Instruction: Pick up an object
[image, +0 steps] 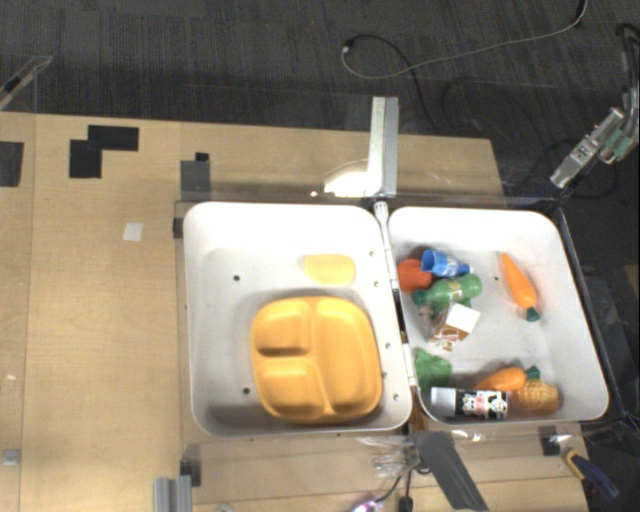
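On the wooden tabletop (90, 330) lie black tape patches (100, 147), and a thin cable (450, 50) runs over the dark floor (200, 50) behind.

Illumination is even and moderately bright, from overhead. The white bins (300, 235) are near overexposure, with little wall detail. A soft shadow borders the yellow tray (316, 356) from 6 to 9 o'clock. The floor (250, 50) at 12 o'clock is dim. Focus is soft overall; small objects lack sharp edges.
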